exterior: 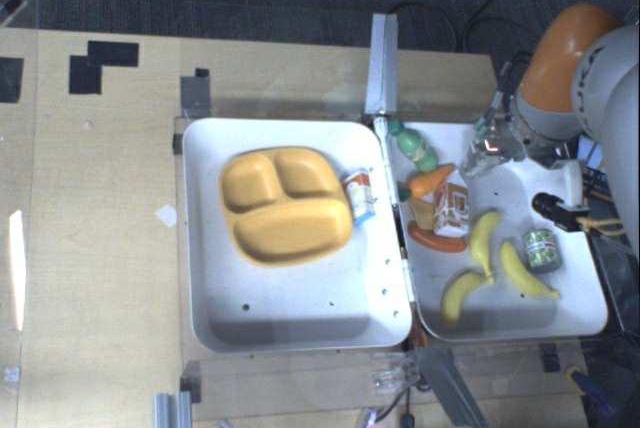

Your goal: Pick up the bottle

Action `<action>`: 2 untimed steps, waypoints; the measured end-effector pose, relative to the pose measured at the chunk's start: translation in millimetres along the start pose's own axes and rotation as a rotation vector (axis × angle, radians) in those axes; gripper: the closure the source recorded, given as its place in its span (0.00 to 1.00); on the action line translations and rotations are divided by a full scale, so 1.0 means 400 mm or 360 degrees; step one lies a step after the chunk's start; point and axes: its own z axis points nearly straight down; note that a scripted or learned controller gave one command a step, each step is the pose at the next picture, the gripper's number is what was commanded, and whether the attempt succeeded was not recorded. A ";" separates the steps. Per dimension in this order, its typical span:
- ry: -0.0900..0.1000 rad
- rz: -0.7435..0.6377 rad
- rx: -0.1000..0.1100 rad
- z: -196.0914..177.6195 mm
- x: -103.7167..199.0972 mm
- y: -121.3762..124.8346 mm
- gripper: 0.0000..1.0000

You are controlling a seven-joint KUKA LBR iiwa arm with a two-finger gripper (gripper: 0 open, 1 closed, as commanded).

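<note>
A small bottle (360, 196) with a red, white and blue label lies in the left bin (300, 316), against the right edge of the yellow divided plate (285, 204). My gripper (489, 146) hangs over the far part of the right bin (585, 316), well to the right of the bottle and apart from it. Nothing shows between its tips.
In the right bin lie a green rounded item (413, 145), a carrot (432, 181), an orange and white carton (453, 207), a sausage (437, 239), three bananas (485, 236) and a green can (541, 249). A metal divider post (383, 66) stands between the bins.
</note>
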 end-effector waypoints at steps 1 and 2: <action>0.0003 0.0388 0.0002 -0.306 0.188 -0.036 1.00; 0.0004 0.0568 0.0008 -0.367 0.419 -0.211 1.00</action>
